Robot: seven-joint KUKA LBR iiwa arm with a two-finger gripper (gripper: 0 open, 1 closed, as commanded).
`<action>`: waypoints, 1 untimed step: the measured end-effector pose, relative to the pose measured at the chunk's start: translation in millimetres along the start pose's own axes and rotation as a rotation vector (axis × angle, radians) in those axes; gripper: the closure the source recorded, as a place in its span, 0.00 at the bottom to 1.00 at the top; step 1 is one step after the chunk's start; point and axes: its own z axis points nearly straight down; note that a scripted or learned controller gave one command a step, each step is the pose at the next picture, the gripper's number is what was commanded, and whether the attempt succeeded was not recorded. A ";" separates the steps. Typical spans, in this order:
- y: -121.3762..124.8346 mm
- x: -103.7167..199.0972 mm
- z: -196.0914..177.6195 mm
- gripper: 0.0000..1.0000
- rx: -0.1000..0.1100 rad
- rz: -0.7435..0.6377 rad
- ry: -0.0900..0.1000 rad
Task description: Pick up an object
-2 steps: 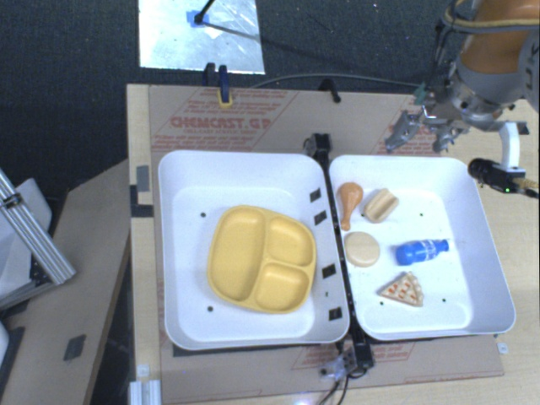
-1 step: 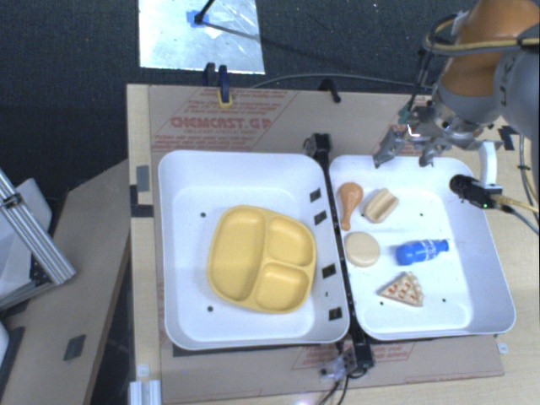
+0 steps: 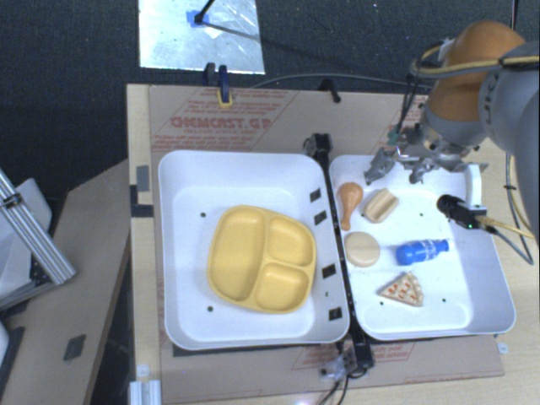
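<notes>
Two shallow white bins sit side by side on the tabletop (image 3: 143,251). The left bin (image 3: 186,192) holds one item: a yellow plate (image 3: 261,258) with three compartments, lying flat near the bin's middle. The right bin (image 3: 481,285) holds five items. One tan drumstick-shaped toy (image 3: 348,201) lies close to the divider at the upper left; one pale block like a bread roll (image 3: 380,205) lies just beside it. One round beige disc (image 3: 363,249) sits below these (near the divider). One blue bottle (image 3: 422,250) lies on its side to the disc's right, white cap pointing right. One pizza-slice toy (image 3: 402,290), tan with red spots, lies nearest the front edge.

The grey arm (image 3: 506,91), with its orange band, reaches in from the right. Its claw (image 3: 396,165) hangs over the right bin's upper edge, above the bread roll, with its two fingers spread apart and nothing between them.
</notes>
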 end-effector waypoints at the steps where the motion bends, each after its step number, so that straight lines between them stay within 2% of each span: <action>1: -0.2 -0.7 40.8 0.00 -0.002 0.000 0.000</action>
